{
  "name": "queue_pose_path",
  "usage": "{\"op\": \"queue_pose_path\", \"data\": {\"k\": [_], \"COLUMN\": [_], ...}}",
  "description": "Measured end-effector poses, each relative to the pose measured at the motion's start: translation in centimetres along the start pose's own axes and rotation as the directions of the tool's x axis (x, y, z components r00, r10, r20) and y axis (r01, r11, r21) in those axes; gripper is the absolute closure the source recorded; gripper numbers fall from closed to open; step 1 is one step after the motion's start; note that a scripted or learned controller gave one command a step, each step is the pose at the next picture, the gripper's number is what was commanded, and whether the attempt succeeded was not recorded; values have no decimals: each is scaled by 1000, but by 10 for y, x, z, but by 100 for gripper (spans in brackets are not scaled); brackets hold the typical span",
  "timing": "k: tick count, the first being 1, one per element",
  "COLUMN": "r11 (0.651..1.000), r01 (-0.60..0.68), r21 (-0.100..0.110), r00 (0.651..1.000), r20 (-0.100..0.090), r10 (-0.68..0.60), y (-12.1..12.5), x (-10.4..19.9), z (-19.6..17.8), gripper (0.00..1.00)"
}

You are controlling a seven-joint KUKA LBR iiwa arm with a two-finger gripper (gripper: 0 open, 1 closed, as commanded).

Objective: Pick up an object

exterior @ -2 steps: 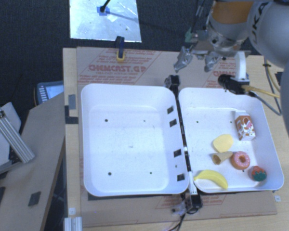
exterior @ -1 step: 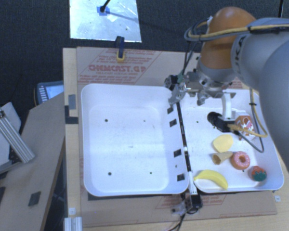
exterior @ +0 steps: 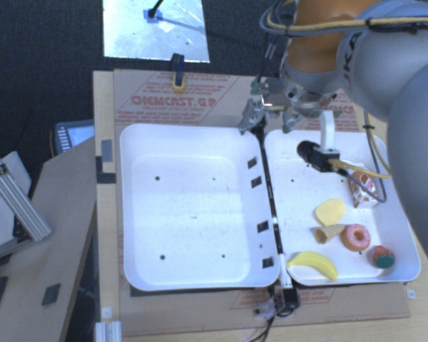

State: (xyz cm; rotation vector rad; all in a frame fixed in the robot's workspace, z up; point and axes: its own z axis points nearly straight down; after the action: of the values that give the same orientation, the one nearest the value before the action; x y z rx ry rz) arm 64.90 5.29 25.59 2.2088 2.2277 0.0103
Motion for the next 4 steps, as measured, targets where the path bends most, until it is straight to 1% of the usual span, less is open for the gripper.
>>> {"op": "queue_pose_path", "data": {"k": [1,2,3,4], "r11": [1000,1000,1000,1000], "r01": [1,-9,-2,-4], "r21": [0,20,8,4], "r00": [1000,1000,1000,1000], "r20": [-1,3,1,0], "r10": [-1,9,2,4], "y": [22,-18,19,20], "x": [49,36,62,61], "z": [-40,79,177,160], "gripper": [0,0,0,100]}}
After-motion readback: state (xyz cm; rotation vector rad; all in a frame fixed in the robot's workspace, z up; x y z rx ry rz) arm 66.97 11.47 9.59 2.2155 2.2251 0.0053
